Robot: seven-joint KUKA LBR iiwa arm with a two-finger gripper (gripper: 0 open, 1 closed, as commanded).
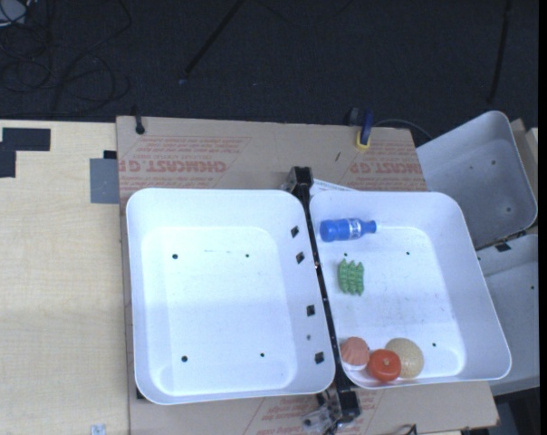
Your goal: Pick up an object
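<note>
- Cardboard sheet, brown with red printing [255, 157], lies under both bins; its near edge shows at the bottom of the frame, where a small black-and-metal clamp [332, 415] sits below the seam between the bins.
- Right-hand shallow white plastic bin [455, 243] holds all the loose objects.
- In its lower corner, near the bottom of the frame, three round things crowd together: a red ball-like object [384, 365] in front, a pinkish-orange round object [354, 352] touching it on the left, and a pale beige round object [407, 356] touching it on the right. Any of them could serve as the thing to pick up.
- Higher in the same bin, near the dividing edge, lies a small green knobbly object [350, 277], well apart from the round cluster.
- Above that, near the bin's upper left corner, a blue bottle with a white band [346, 229] lies on its side, cap end pointing to the right.
- Left-hand shallow white plastic bin [210, 297] touches the right bin along a dark central seam with small black clips; its floor shows a few small dark holes.
- Pale wooden bench top [47, 288] fills the left of the frame.
- At the cardboard's far edge, upper centre-right, stands a small blue and yellow item [365, 130].
- A tilted white panel [477, 175] sits at the upper right.
- Pincer state: cannot tell.
</note>
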